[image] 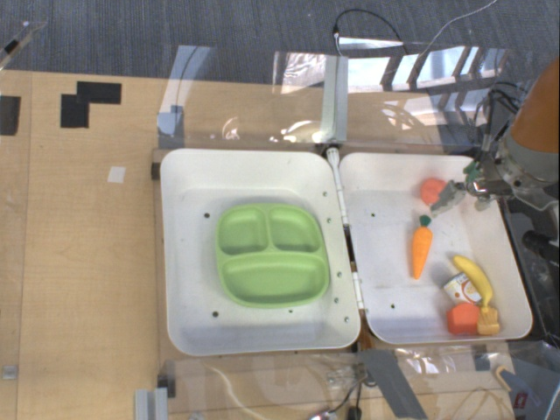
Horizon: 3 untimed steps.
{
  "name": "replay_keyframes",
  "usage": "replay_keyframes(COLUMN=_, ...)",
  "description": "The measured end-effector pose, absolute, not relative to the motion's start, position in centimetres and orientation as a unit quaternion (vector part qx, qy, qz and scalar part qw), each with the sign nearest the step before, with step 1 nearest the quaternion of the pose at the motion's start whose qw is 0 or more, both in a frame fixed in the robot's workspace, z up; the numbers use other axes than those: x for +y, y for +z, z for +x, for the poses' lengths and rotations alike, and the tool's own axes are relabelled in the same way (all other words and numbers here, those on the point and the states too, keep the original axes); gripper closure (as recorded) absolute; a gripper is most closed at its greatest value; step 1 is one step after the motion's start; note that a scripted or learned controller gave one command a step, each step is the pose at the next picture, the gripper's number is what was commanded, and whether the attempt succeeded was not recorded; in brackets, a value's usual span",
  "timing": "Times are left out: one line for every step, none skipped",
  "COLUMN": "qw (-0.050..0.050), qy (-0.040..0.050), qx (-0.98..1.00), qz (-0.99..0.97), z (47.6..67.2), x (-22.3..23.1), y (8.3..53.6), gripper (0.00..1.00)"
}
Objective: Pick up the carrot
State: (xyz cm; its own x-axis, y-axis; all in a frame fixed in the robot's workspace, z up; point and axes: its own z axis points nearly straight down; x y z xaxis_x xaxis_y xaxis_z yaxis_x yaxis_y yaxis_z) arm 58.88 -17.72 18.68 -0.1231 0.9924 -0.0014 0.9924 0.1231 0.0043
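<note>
Closest to the camera, well apart from the gripper (449, 199) and on its near side, an orange-red chunky block (461, 319) sits in the front corner of the right shallow white plastic bin (385, 309), touching a small tan-yellow piece (489, 323) whose shape is too small to make out. Just behind these, nearer the gripper, a yellow curved toy banana (473, 277) lies at a slant, with a small white and orange carton (455, 288) tucked against its lower side. The orange tapered toy carrot with a green leafy top (421, 248) lies loose on the bin floor, a little nearer the camera than the gripper and slightly toward the view's left of it, its green end pointing up toward the gripper and its narrow tip pointing away; it is near the gripper but apart from it. Whether the gripper is spread or pressed together cannot be told from this slant, and nothing can be seen held in it. Just beside the gripper, on the view's left, rests a rounded red-orange toy (430, 189); whether the two touch is unclear. The grey arm with its orange band (535, 121) stretches away from the gripper toward the view's right. Far from the gripper toward the view's left, the left shallow white plastic bin (179, 234) holds a light green three-compartment plastic plate (272, 254). Both bins stand on the pale wooden bench (79, 252).
</note>
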Motion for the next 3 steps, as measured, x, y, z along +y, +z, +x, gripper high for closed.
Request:
replay_keyframes(qw=0.002, qy=0.0014, qx=0.742, qz=0.670, z=58.3, x=-14.8, y=9.4, gripper=0.00)
replay_keyframes(qw=0.002, qy=0.0022, qx=0.743, qz=0.670, z=58.5, x=-14.7, y=10.3, gripper=1.00)
replay_keyframes(qw=0.006, qy=0.0054, qx=0.705, qz=0.709, z=55.6, x=-14.9, y=8.9, gripper=1.00)
